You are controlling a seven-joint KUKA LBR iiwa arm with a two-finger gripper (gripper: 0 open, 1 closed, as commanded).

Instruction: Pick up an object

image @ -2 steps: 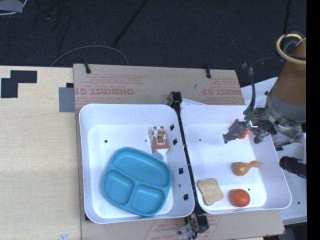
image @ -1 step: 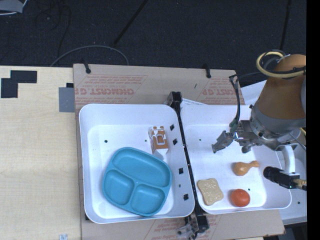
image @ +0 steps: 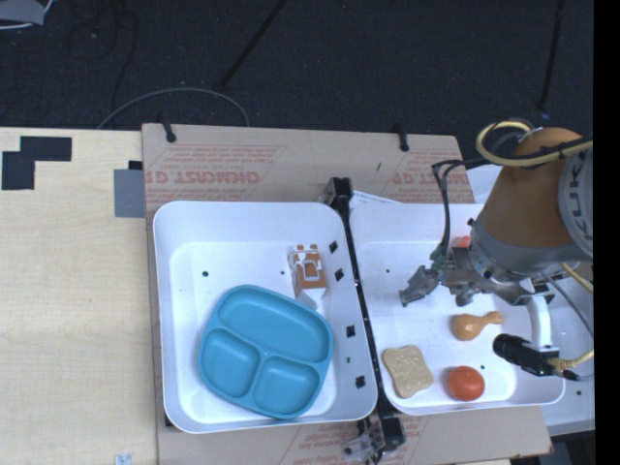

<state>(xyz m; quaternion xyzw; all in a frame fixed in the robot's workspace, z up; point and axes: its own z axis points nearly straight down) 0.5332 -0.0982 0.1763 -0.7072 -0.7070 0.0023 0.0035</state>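
Note:
My gripper (image: 417, 291) hangs low over the middle of the right bin (image: 407, 235), reaching in from the right, and nothing shows in its grasp. To its right lies a tan drumstick-shaped object (image: 475, 325). A slice of bread (image: 406, 370) rests near the bin's front left corner, with a red tomato (image: 466, 383) beside it. In the left bin (image: 194, 235) sit a blue divided plate (image: 264, 350) and a small orange-and-white toy (image: 308, 266) near the inner wall.
The black divider (image: 351, 289) between the bins runs just left of the gripper. The arm's orange band and grey body (image: 533, 206) cover the right bin's far right part. Bare bin floor lies behind the gripper.

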